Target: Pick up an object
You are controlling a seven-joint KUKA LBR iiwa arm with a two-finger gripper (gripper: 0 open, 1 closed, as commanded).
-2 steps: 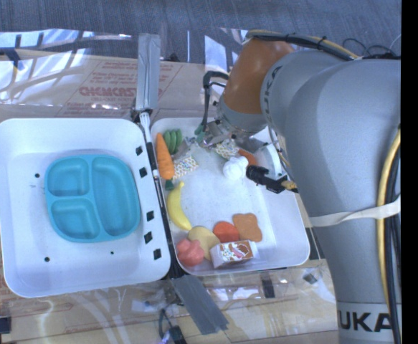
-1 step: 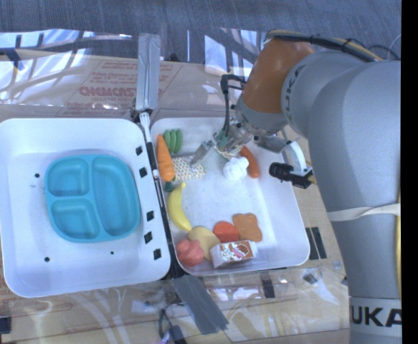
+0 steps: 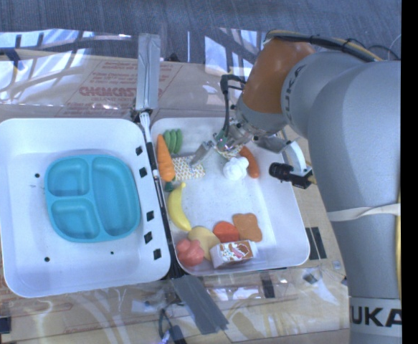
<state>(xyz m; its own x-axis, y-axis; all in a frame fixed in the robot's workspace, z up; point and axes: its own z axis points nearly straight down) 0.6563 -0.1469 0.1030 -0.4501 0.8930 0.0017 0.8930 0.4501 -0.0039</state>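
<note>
My gripper [image 3: 218, 147] hangs low over the far part of the right bin [image 3: 289, 213], below the orange-banded wrist. A white lumpy toy [image 3: 234, 168] and a small orange piece [image 3: 252, 165] lie just right of and below it. A patterned tan cracker [image 3: 188, 168] lies to its left, apart from it. I see nothing held. Along the bin's left wall lie a green pod [image 3: 173, 140], an orange carrot [image 3: 165, 160] and a yellow banana [image 3: 178, 208].
At the right bin's near edge sit a red fruit [image 3: 189, 251], a yellow fruit [image 3: 203, 238], a red piece [image 3: 226, 230], an orange toast [image 3: 248, 226] and a red-white box [image 3: 234, 252]. A blue divided plate [image 3: 92, 196] lies in the left bin [image 3: 15, 156].
</note>
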